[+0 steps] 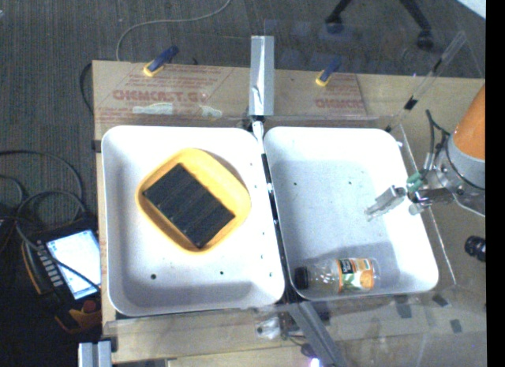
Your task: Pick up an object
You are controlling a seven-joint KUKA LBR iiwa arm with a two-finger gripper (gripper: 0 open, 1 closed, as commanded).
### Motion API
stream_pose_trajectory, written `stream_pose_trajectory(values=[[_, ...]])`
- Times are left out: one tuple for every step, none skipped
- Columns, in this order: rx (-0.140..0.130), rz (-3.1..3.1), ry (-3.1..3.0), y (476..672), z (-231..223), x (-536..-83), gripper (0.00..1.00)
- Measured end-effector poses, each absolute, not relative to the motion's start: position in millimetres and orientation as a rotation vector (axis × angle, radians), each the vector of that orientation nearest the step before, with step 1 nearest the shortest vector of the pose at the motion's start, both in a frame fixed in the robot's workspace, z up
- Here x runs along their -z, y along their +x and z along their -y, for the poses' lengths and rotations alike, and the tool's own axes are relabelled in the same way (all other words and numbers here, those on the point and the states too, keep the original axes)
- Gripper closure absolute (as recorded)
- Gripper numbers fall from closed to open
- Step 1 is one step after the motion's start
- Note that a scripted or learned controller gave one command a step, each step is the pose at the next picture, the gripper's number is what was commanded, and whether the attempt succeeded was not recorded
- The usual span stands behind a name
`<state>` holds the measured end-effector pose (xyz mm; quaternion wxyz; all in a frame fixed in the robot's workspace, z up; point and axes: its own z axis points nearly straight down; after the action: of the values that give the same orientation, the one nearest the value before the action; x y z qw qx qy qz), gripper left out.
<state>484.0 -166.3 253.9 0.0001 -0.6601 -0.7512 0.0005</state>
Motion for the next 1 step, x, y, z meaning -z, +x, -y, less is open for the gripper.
stream_pose_trajectory(values=[[0.0,2.515,-1.878,483.8,157.1,-161.3,0.0]])
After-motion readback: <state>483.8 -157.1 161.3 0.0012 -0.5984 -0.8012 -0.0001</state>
